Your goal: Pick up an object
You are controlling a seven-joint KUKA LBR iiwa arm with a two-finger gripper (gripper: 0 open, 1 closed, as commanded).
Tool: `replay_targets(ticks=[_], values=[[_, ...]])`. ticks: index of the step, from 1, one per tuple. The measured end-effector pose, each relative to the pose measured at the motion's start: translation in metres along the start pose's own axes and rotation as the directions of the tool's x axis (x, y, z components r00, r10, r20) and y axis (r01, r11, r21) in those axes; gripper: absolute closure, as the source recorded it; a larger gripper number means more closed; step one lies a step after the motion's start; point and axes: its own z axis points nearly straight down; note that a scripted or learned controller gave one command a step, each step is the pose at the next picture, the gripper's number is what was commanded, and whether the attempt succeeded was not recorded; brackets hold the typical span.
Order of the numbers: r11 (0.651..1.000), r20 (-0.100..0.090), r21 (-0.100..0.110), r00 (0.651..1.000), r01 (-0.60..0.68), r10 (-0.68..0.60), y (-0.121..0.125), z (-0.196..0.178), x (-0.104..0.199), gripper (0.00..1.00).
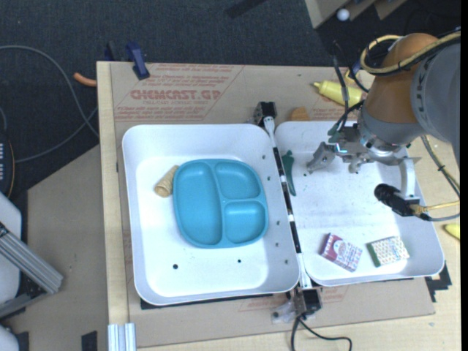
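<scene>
Even, diffuse light falls from overhead, bright enough to read every colour. The two shallow white plastic bins [212, 141] are the brightest areas and come close to washing out, with little surface texture left on their floors. The sky-blue three-compartment plastic plate [219, 202] carries a soft sheen and no hard glare. Shadows are faint and soft-edged: a thin one hugs the plate's lower rim, and a pale one lies under the grey arm with the orange band [398, 86]. The dark carpeted floor [51, 13] around the pale cardboard-covered surface [183, 93] falls into dimness. The picture is mildly soft and grainy, and small print blurs.
</scene>
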Motion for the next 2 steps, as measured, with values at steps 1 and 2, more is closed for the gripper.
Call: replay_targets(ticks=[1,2], values=[[1.0,0.003,-0.002,1.0,-0.002,0.002,0.06,-0.033,-0.112,0.0],[1.0,-0.001,0.003,1.0,-0.001,0.001,-0.034,0.044,-0.066,0.0]])
